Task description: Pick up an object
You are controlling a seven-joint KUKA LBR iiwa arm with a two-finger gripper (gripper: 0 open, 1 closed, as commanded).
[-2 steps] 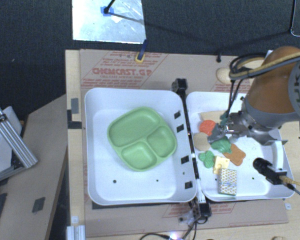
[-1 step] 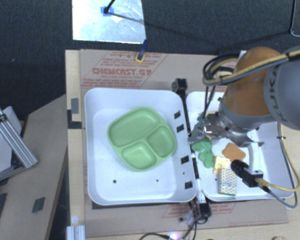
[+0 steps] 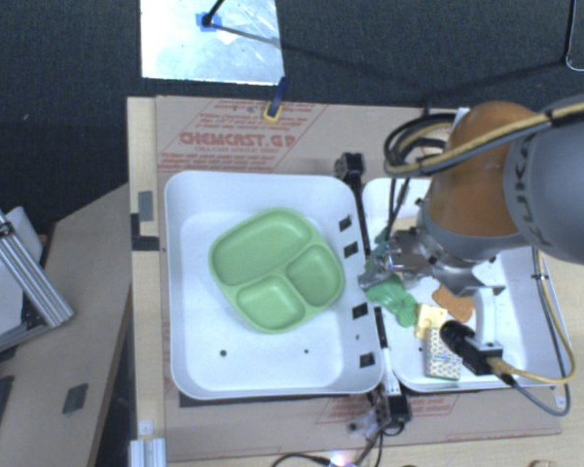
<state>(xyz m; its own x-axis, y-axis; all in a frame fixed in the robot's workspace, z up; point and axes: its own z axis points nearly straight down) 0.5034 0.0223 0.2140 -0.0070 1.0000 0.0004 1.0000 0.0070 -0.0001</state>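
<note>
Overhead view of the two-bin bench. The gripper is hanging low over the right bin, close to the divider between the bins, with the arm's bulk covering most of it; how far the pincer is open cannot be told. A green object is lying in the right bin just below the gripper. A green divided plate is sitting in the left bin.

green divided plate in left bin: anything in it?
Empty. All three compartments of the green divided plastic plate show bare green, lying flat in the left white bin.
</note>
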